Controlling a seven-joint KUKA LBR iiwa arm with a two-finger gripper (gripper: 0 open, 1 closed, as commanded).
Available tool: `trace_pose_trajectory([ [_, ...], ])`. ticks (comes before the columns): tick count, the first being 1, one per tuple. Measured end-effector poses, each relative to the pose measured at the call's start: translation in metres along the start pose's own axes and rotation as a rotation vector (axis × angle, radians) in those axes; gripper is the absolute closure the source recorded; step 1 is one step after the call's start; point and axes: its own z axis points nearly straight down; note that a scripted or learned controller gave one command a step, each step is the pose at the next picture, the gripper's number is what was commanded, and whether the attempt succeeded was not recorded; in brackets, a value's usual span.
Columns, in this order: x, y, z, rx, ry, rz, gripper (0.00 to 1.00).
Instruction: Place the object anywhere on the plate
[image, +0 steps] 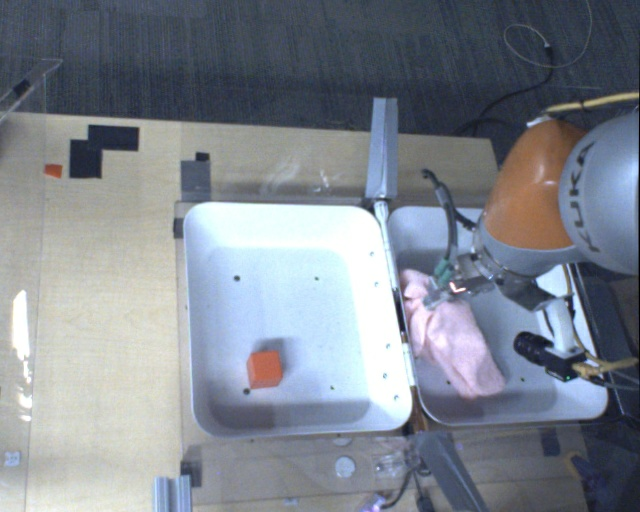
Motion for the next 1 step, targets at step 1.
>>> trace_pose_trajectory([
  [1,0.0002,0.0033,-0.0400,-0.001,0.000,-0.008,1.00],
])
